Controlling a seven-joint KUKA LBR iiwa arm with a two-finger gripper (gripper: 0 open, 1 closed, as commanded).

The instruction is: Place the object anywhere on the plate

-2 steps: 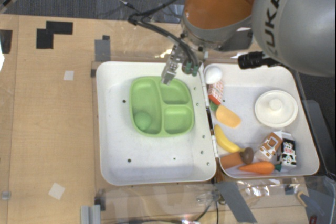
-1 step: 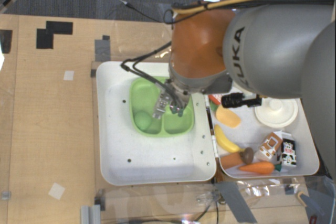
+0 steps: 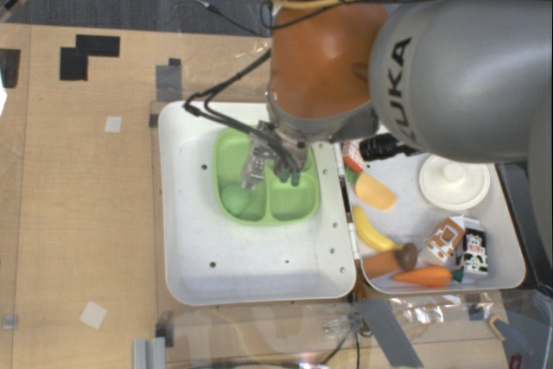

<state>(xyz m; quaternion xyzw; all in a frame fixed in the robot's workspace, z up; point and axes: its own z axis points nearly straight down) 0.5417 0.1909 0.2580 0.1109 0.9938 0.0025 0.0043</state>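
Observation:
A green divided plate (image 3: 259, 199) lies in the left white bin (image 3: 199, 255), toward its right wall. My gripper (image 3: 272, 167) hangs right over the plate, its metal fingers (image 3: 253, 168) pointing down at the plate's upper half. The fingers stand apart and I see no object between them. The orange wrist band and grey arm cover the plate's far edge and the bin's upper right corner.
The right bin (image 3: 510, 268) holds several toy foods: a yellow-orange piece (image 3: 376, 193), a banana (image 3: 371, 233), a carrot (image 3: 423, 276), a brown piece (image 3: 406, 255), two small cartons (image 3: 458, 244) and a white lidded bowl (image 3: 454, 181). A black cable runs along the left bin's top edge.

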